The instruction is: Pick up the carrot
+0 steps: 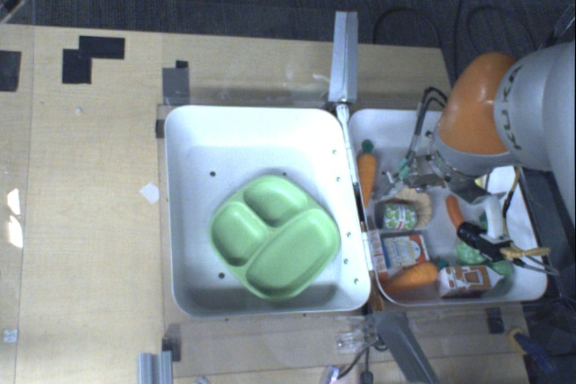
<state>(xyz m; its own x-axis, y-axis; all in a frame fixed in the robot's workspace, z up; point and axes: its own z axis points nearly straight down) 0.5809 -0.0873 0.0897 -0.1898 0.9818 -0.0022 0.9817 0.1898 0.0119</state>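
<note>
The carrot (366, 179), orange with a green top, lies lengthwise against the left wall of the right bin (385, 123), its top pointing to the far side. My gripper (408, 182) hangs low over the middle of the right bin, just right of the carrot and a short gap away from it. Nothing is seen held in it. The wrist and arm hide the bin floor behind the gripper.
Near the gripper in the right bin are a round tin (397, 215), a printed packet (401, 248), a rounded orange item (413, 276), a small carton (463, 281) and a small orange piece (453, 210). A green divided plate (275, 236) lies in the left bin (189, 193).
</note>
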